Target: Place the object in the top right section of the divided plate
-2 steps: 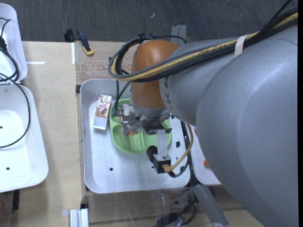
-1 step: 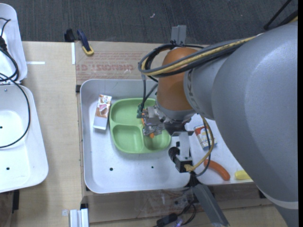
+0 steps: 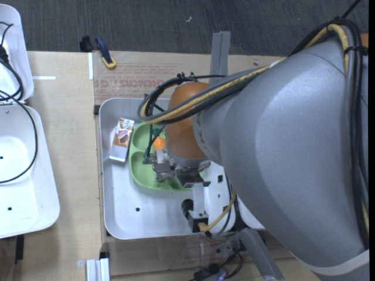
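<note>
A green divided plate [image 3: 139, 157] lies in the right-hand white bin [image 3: 120, 215], mostly covered by my arm. A small orange object [image 3: 159, 144] shows on the plate just beside the wrist. My gripper [image 3: 166, 170] hangs low over the plate's middle, with its fingertips hidden under the wrist housing. A small printed packet [image 3: 121, 139] rests against the plate's left rim, on the bin floor.
The grey arm with its orange band [image 3: 186, 122] and cables spans the right half of the view. A second white bin [image 3: 23, 174] sits at the left with a black cable across it. A blue and yellow clamp [image 3: 104, 52] lies on the bench behind the bins.
</note>
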You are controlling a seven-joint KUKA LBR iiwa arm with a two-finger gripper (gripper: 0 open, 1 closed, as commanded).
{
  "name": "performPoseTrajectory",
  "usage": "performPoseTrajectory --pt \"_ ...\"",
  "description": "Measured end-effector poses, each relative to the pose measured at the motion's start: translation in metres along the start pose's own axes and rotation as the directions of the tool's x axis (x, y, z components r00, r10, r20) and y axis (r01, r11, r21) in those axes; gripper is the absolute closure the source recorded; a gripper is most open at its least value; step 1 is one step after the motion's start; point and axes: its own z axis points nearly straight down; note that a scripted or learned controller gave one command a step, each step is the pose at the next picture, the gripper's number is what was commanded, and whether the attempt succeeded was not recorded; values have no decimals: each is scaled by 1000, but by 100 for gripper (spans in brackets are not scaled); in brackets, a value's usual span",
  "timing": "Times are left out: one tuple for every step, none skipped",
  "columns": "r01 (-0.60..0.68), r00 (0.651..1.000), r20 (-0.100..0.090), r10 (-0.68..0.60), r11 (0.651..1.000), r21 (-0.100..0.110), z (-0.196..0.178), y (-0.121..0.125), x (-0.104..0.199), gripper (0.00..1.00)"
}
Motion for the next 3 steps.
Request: performPoseTrajectory --pt "-440 898 -20 440 898 -5 -3 -36 -17 100" --pt "-349 936 -38 350 937 24 -6 -43 -46 100" --pt "-362 932 -30 362 932 6 -8 -39 -56 0"
